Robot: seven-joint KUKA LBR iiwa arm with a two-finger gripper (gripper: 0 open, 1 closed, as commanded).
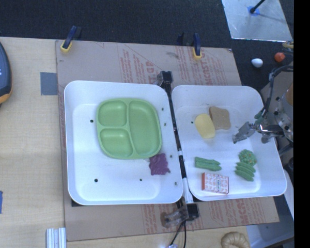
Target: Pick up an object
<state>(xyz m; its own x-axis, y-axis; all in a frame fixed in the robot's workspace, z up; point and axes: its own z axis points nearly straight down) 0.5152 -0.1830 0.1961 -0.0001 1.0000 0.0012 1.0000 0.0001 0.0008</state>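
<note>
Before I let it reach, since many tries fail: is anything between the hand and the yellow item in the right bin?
Nothing visible: bare bin floor lies between the hand and the yellow item.

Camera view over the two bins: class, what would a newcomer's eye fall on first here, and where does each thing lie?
The green divided plate in the left bin stands out most, with a small purple piece at its lower right corner. In the right bin lie a yellow piece, a brown piece and a red-and-white box. The gripper reaches in over that bin's right side.
</note>
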